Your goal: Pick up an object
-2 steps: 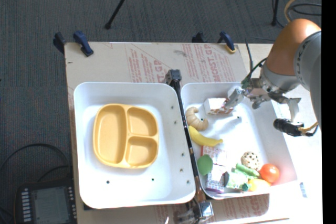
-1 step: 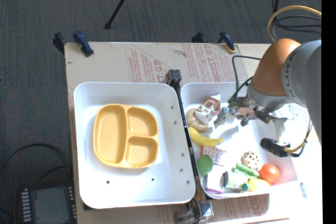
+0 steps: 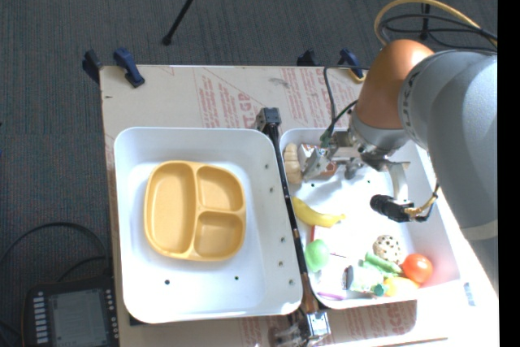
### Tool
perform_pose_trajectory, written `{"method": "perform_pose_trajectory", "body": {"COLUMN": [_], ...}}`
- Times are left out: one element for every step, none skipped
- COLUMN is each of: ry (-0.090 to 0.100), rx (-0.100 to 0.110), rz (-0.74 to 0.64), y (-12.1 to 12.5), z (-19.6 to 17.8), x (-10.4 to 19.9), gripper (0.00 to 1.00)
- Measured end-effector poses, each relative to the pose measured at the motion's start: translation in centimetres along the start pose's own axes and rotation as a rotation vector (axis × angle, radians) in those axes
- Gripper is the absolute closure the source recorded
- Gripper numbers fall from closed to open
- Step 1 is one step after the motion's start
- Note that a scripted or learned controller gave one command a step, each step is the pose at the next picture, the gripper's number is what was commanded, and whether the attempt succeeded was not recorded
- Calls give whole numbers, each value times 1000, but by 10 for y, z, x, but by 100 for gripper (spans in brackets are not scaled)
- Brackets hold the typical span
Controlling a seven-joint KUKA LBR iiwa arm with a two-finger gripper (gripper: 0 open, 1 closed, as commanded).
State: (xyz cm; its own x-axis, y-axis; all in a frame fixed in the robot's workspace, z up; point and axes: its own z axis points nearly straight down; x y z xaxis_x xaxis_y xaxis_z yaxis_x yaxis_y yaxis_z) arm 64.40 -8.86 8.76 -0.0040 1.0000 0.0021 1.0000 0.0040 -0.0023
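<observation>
Near corner: in the right bin [image 3: 361,195] a tomato [image 3: 417,267], a spotted ball [image 3: 387,246] and some small bits crowd together; we would find these hard to take singly.
Middle: a green lump [image 3: 316,253] lies by the left wall, and a banana [image 3: 317,214] lies just beyond it, apart from the rest.
Left bin [image 3: 130,175]: it holds a yellow tray [image 3: 195,210], well apart from the arm.
Gripper [image 3: 329,162]: it is low over the right bin's far left corner. We cannot tell whether it is open or closed.
Object: we judge the brown thing [image 3: 309,154] beside the gripper to be the likely pick. It lies near the wall, beyond the banana.
Doing it well: we would centre over the thing, keep off the wall, close firmly, then lift straight up.
</observation>
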Motion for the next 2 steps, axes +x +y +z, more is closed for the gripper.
{"method": "perform_pose_trajectory", "body": {"ry": [-1, -1], "rx": [0, 0], "rz": [2, 3], "y": [0, 0], "z": [0, 0], "x": [-2, -4], "gripper": [0, 0]}}
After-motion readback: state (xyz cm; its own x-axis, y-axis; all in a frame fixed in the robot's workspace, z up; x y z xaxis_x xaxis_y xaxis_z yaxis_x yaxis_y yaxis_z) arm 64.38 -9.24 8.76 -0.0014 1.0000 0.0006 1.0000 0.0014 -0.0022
